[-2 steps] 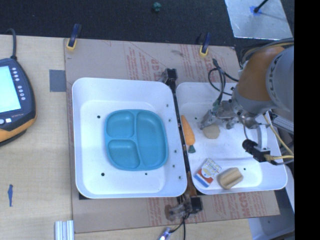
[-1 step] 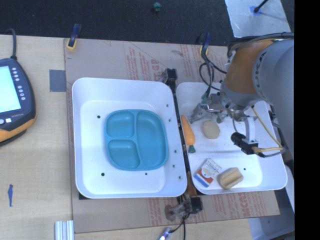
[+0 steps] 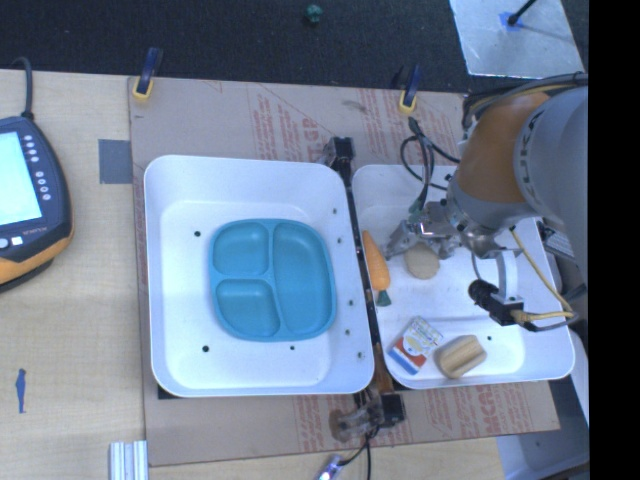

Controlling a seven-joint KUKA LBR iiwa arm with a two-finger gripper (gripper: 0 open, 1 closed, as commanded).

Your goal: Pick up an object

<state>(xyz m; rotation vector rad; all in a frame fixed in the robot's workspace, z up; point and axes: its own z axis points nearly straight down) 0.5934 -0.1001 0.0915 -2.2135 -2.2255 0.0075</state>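
At the near edge of the bench a black clamp (image 3: 372, 413) with trailing wires sits just below the seam where the two white bins meet, and a pale metal bracket (image 3: 128, 458) lies at the lower left corner of the cardboard sheet. The left bin (image 3: 170, 268) holds a blue divided plate (image 3: 272, 278) set roughly in its middle, with bare white floor all round it and a wide margin to each wall. The right bin (image 3: 545, 368) is the crowded one: a tan block (image 3: 460, 355) lies near its front wall, just beside a small white packet with red and blue print (image 3: 414, 343), the two close together but whether they touch cannot be told. An orange carrot-like piece (image 3: 375, 261) lies along the bin's left wall, pressed close to the shared rim. A pale round object (image 3: 422, 264) rests near the middle of that bin, and the gripper (image 3: 425, 233) hangs right over its far side, so near that the two overlap in the view; whether its fingers are spread or closed cannot be told. The grey arm with its orange band (image 3: 500, 153) covers the bin's far right corner, and cables loop across the right side. Open floor remains between the round object and the packet. A handheld pendant (image 3: 25, 198) lies at the far left of the bench
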